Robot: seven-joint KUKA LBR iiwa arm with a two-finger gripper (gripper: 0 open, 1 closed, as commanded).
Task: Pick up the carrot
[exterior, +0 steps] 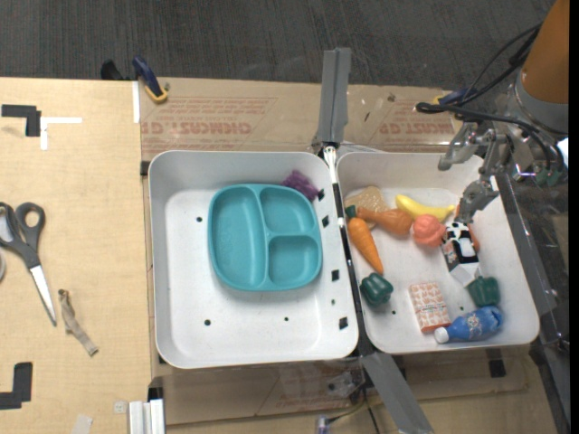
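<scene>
An orange-banded arm [552,52] trails black cables above its bare-metal hand [477,197].

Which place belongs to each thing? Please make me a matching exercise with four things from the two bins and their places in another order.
Things:
1. carrot
2. teal divided plate
3. blue bottle
4. purple item

Places:
A. near the front right corner of the right bin
B. middle of the left bin
C. left part of the right bin, beside the divider
D. back of the left bin, behind the plate

Pairs: 1-C, 2-B, 3-A, 4-D
</scene>
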